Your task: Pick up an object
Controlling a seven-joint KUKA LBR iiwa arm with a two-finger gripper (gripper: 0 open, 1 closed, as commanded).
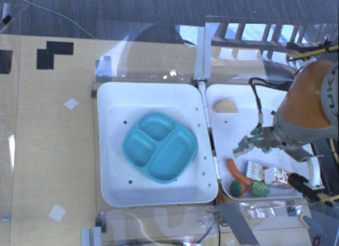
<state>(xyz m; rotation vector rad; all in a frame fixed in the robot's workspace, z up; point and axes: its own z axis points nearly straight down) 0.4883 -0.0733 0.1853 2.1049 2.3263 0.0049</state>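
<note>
Over the right bin [233,128], end effector [244,145] hangs above carrot [237,170].

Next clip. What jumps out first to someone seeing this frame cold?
The blue divided plate lying alone in the left bin draws the eye first. Next comes the grey arm with its orange band, reaching from the right over the right bin, its gripper hovering above the bin floor. Along that bin's near edge lie a carrot, a green toy and a small carton; a tan piece sits at the far end.
</note>
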